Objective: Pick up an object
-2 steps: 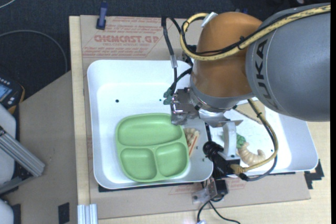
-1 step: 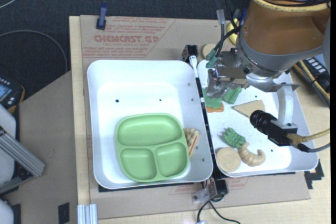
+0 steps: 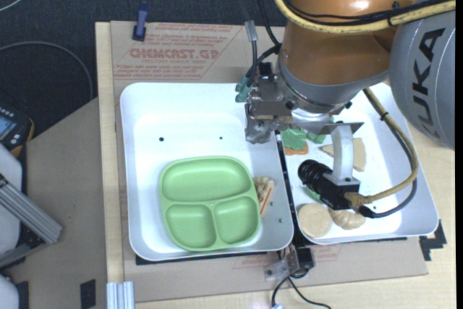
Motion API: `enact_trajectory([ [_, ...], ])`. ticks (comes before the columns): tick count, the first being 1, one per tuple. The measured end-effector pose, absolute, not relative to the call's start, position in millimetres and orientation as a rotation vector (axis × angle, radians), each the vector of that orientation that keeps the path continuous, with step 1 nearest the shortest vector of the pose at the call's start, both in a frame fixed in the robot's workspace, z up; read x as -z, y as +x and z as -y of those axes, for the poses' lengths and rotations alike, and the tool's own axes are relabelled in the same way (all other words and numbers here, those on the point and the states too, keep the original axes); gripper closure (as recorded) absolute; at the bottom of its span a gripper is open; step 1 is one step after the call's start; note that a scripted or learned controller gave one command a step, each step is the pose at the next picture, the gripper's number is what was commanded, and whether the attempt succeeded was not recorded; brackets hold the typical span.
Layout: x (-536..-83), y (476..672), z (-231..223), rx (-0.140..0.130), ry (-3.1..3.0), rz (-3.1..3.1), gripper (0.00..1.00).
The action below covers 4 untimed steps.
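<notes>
A pale green three-compartment plastic tray (image 3: 210,202) lies flat down-left of the gripper (image 3: 259,129), which hangs low by the white bins' shared rim (image 3: 283,184); open or closed, I cannot tell. Small green and orange scraps (image 3: 295,140) lie loose just right of it, seemingly the nearest pick

The gripper (image 3: 258,132) hangs over the left bin's (image 3: 166,119) right wall. Left of it and nearer the camera, a divided tray (image 3: 210,202) lies in that bin. To its right, a round piece (image 3: 315,219) lies in the right bin (image 3: 391,217).

The green divided tray (image 3: 210,200) looks like smooth matt plastic, inside a glossy white plastic bin (image 3: 141,155).
</notes>
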State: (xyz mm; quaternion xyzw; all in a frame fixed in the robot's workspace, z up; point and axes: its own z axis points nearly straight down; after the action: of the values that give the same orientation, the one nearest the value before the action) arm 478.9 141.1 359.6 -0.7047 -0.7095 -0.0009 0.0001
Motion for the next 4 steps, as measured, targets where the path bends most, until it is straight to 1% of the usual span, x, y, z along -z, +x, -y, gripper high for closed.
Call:
enact_trajectory([
  [3,-391,480.9,-139,0.013,-2.223,2.228,1.0],
  [4,-245,476.5,-172,-0.022,-2.214,2.218,1.0],
])
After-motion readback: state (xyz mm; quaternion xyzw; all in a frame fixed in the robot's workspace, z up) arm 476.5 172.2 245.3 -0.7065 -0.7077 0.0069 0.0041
